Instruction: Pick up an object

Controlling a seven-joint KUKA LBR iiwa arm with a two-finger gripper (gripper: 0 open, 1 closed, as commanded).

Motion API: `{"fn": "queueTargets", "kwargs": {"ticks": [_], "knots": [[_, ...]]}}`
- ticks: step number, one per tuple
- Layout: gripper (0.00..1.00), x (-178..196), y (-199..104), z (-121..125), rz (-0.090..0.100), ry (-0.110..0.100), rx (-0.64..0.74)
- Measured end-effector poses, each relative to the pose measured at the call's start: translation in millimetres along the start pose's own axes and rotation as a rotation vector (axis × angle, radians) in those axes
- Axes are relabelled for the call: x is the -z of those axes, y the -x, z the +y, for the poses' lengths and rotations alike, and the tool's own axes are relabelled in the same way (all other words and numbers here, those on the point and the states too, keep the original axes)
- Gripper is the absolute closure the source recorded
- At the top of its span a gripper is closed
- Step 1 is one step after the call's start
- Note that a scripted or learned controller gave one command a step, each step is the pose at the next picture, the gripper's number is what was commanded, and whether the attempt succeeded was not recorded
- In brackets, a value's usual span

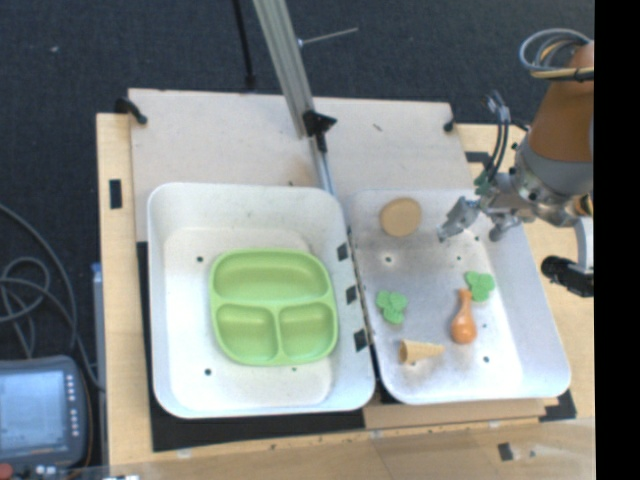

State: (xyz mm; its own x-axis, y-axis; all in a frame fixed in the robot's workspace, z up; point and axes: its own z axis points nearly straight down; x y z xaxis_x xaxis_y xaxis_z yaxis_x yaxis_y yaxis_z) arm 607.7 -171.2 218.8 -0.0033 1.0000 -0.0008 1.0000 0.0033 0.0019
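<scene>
Five small items, among them a tan disc [401,217] and an orange piece [463,320], lie ungrasped in the right bin [540,353] as the gripper [478,224] hovers released above its far edge, pick not yet begun.

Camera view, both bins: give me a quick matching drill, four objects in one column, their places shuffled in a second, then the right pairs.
Objects:
1. light green three-compartment plastic tray
2. round tan disc
3. orange pear-shaped toy with a thin neck
4. small tan cone

Places:
A. far end of the right bin, left of the gripper
B. near edge of the right bin
C. middle of the left bin
D. right bin, just below the small green leafy piece

Pairs: 1-C, 2-A, 3-D, 4-B.
</scene>
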Motion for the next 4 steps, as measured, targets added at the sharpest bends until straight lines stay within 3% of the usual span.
{"fn": "queueTargets", "kwargs": {"ticks": [1,4], "knots": [[0.0,0,0,0,0.0,0.0,0.0],[0.0,-119,-3,6,-0.001,-0.004,-0.003]]}}
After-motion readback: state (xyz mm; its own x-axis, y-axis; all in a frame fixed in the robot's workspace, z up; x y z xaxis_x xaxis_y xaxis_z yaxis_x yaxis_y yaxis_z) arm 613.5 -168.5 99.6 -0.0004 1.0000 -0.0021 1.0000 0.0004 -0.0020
